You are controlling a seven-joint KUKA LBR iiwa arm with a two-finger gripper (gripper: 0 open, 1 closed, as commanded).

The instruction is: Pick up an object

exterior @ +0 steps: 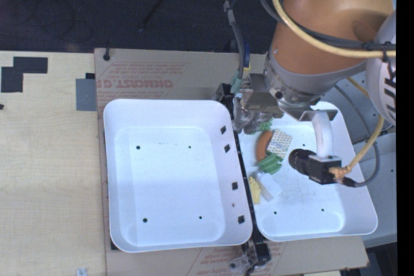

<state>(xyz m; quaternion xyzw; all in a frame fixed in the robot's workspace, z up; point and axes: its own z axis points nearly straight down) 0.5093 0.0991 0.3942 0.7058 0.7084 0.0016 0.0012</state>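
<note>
At the far left corner of the right bin [310,213], my claw [251,119] hangs low; I cannot tell how far open it is or whether it grips anything. An orange piece [262,147] lies by that bin's left wall. I judge this the approach: next, centre over it and descend.

Left bin [168,171]: floor bare, open from above, centre-left of frame. Right bin [310,213]: lower right floor free. Obstacles: cluster by its left wall, tightly packed: orange piece [261,147], patterned pad [279,142], green piece [270,165], yellow piece [254,189], pale scrap [269,188]. Arm [323,22] overhangs bin's upper part, upper right of frame.
</note>
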